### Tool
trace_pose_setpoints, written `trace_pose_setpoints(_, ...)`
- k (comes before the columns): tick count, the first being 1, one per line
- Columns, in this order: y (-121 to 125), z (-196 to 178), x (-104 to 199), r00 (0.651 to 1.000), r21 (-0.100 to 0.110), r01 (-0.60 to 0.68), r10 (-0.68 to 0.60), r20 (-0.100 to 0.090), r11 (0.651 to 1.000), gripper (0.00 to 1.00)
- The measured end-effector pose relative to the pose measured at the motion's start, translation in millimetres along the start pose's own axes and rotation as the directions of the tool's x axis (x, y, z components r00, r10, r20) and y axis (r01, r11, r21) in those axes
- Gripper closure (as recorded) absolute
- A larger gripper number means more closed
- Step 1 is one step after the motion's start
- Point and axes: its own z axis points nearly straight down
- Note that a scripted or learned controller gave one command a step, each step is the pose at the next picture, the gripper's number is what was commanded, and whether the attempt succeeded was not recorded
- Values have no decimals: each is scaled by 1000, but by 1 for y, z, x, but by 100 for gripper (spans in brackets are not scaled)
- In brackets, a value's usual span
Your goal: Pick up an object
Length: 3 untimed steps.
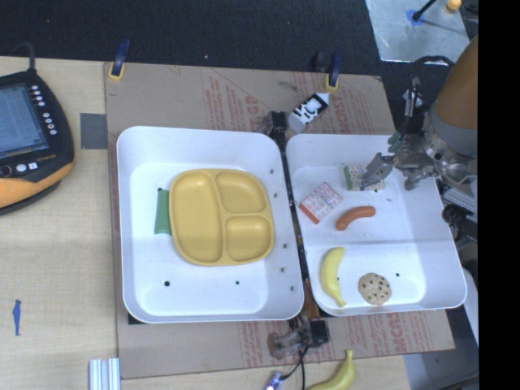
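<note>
A pendant (28, 140) lies at the far left; the left bin (134, 226) holds a yellow tray (221, 215) with a green piece (162, 211) tucked under its left edge; the right bin (431, 250) holds a card (320, 201), a sausage (356, 216), a banana (331, 276) and a cookie (374, 288) near its front; the arm (459, 96) reaches in from the right, wrist low over the bin's far side; the gripper (375, 174) sits beside a small green item (347, 176), jaws slightly apart, nothing seen between them.
</note>
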Motion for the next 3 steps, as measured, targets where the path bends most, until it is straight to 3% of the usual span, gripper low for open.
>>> trace_pose_setpoints(1,70,24,-11,1000,-2,0,0,1,1000,0)
trace_pose_setpoints(2,41,93,24,1000,2,2,-2,2,1000,0)
trace_pose_setpoints(3,19,126,21,1000,-12,1,-1,3,1000,0)
